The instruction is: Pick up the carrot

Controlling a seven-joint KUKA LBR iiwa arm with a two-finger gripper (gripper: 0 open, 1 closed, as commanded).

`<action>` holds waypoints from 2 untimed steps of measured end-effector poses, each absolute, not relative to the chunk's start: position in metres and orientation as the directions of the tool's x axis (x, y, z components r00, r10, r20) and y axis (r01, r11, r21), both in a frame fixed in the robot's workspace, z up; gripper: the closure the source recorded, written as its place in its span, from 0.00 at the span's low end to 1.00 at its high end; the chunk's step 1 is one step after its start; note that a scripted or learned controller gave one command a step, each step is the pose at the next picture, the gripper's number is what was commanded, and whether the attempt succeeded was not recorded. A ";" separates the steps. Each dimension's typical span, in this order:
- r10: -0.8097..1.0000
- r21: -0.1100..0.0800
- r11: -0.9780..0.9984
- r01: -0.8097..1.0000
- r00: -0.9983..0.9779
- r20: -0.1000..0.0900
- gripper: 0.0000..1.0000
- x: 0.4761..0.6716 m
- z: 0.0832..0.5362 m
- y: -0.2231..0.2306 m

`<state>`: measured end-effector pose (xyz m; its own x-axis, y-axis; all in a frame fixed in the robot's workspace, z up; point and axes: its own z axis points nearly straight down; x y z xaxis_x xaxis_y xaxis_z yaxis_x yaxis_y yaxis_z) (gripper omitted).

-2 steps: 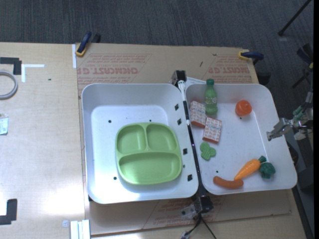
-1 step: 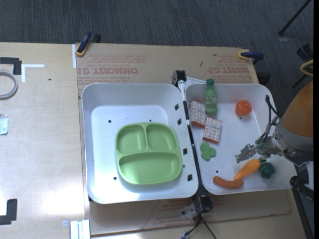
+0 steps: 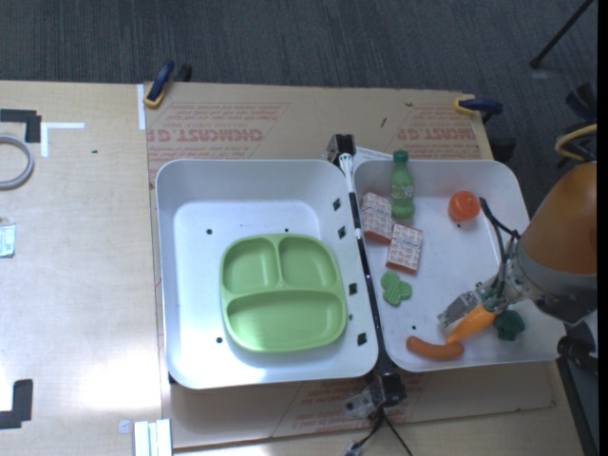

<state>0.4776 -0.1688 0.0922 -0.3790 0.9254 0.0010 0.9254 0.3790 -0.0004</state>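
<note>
Lay at about four o'clock in the right bin (image 3: 518, 183): the carrot (image 3: 472, 325), orange, tilted, green top (image 3: 509, 325) toward three o'clock. Reached in from three o'clock, the arm (image 3: 568, 245), with the gripper (image 3: 475, 304) low over the carrot's upper end, touching or just above it; impossible to tell whether the carrot sat between its tips, or how they stood. Just beside the carrot at seven o'clock, a sausage (image 3: 435, 348) along the bin's near wall. Farther up the same bin: a green bottle (image 3: 402, 186) at eleven o'clock, two red-and-white boxes (image 3: 391, 232) below it, a green leaf piece (image 3: 396, 288) under those, an orange ball (image 3: 464, 205) at one o'clock. In the left bin (image 3: 185, 283), a green divided plate (image 3: 283, 293). Under both bins, printed cardboard (image 3: 223, 129) clamped at its far corners, on a pale wooden bench (image 3: 76, 293). Beyond the bench at twelve o'clock, dark grey carpet (image 3: 285, 17).
</note>
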 end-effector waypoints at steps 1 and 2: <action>0.927 0.002 0.376 0.927 -0.376 -0.001 1.00 0.479 0.102 -0.169; 0.926 0.002 0.377 0.926 -0.377 -0.001 0.00 0.479 0.102 -0.169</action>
